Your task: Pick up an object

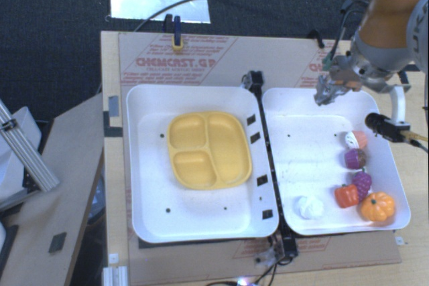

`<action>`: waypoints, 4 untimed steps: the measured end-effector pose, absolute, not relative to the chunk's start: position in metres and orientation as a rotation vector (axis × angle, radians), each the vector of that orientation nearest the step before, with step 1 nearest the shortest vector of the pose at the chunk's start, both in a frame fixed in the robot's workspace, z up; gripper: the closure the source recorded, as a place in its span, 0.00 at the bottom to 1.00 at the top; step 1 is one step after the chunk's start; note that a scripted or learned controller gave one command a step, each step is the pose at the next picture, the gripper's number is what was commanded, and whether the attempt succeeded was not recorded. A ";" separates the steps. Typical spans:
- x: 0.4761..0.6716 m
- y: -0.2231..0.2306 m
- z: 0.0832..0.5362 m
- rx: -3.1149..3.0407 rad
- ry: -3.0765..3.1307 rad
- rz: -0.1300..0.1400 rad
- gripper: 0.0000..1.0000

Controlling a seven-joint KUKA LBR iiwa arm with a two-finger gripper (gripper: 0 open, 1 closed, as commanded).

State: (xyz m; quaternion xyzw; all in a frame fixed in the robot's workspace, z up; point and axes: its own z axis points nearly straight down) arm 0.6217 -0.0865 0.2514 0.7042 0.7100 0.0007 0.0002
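Fingers point(326, 94) hang over the right bin's point(301, 144) far edge, near its back left corner; spread too small to tell, nothing visibly between them. Toys sit well apart from me along the bin's right side: pink piece point(357, 139), purple ball point(355, 159), grapes point(362, 183), red pepper point(346, 195), pumpkin point(377, 207), white lump point(310, 207). Left bin point(144, 164) carries a yellow tray point(208, 149).

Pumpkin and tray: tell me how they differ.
The pumpkin is orange, round and small; the tray is yellow, flat, far larger and split into compartments. The pumpkin sits in the right bin among other toys; the tray lies alone in the left bin. Both rest untouched.
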 end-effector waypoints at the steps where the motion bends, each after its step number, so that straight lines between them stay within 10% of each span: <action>1: 0.606 -0.041 0.256 2.212 2.232 0.003 1.00; 4: 0.543 0.102 0.220 2.214 2.233 -0.001 1.00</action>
